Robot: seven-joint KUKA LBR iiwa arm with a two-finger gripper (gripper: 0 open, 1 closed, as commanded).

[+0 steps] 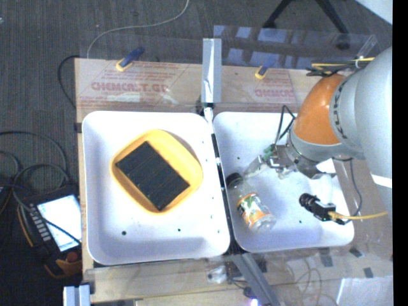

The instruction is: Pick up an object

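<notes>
A small clear plastic bottle (254, 210) with an orange and green label lies on its side in the right bin (245, 132), its dark cap pointing up-left toward the divider. My gripper (273, 159) hangs low over the middle of the right bin, just above and to the right of the bottle, below the orange wrist band. Nothing shows between its tips. In the left bin (102, 234) rests a yellow dish (186, 152) with a black ribbed square pad (153, 174) lying in it.
A metal bar (210, 75) stands behind the seam between the bins. Blue and yellow clamps (129, 58) sit on the back board. A tablet (58, 217) and cables lie on the floor to the left.
</notes>
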